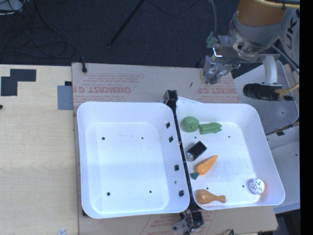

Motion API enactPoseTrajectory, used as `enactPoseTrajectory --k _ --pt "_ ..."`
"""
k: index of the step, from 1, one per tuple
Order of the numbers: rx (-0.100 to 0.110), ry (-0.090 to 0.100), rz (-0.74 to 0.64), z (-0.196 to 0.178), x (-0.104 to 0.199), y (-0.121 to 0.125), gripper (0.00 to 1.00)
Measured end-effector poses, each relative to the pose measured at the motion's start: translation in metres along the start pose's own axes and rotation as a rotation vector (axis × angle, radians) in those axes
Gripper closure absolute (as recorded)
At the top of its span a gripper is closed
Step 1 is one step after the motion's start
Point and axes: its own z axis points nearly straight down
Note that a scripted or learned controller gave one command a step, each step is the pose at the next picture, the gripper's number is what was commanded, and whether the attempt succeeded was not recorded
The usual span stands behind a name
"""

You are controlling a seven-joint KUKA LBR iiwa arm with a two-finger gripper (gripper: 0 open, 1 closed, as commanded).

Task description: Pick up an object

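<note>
Gripper (213, 75) hangs above the bench beyond the right bin (266, 131), finger state unreadable; toy carrot (206, 165), green apple (190, 124) lie loose inside, nothing grasped.

Upside-down red "CHEMCAST" print on the cardboard sheet (128, 85) under the bins

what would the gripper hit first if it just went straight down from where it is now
Probably the cardboard sheet behind the right bin, not a toy: the gripper hangs beyond that bin's far rim. Depth is hard to judge from this slanted view.
</note>
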Motion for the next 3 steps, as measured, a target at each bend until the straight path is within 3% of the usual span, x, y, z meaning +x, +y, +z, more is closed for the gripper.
enactPoseTrajectory --k 1,2,3 --pt "0.014 -0.001 0.009 0.036 -0.009 -0.072 1.00" --pt "-0.005 0.001 -0.001 -0.082 0.030 -0.100 1.00" --pt "0.003 0.000 -0.002 -0.133 0.081 -0.167 1.00"
